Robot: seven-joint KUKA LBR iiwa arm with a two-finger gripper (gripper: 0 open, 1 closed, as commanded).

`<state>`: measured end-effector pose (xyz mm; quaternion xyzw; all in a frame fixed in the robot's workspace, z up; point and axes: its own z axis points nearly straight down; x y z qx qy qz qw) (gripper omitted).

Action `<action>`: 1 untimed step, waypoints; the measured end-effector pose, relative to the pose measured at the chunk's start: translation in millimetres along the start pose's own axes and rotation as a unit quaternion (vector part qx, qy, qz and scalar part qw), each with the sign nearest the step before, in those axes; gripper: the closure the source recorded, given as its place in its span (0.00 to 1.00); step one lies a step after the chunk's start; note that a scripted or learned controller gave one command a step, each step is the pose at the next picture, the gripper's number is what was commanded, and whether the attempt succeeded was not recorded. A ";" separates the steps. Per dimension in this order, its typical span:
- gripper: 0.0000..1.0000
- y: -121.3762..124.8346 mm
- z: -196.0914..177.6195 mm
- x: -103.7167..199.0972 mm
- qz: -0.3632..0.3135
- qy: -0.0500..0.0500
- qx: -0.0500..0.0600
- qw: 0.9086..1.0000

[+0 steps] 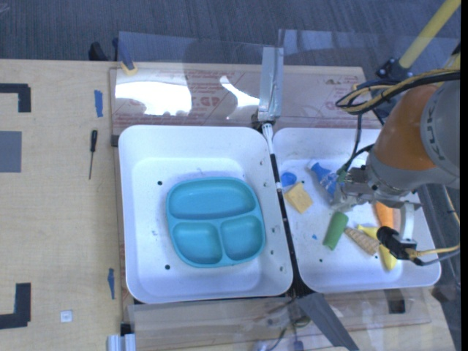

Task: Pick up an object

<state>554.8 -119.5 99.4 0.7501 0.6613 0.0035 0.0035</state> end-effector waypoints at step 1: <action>0.00 -0.4 0.8 -0.1 0.000 0.000 0.001 1.000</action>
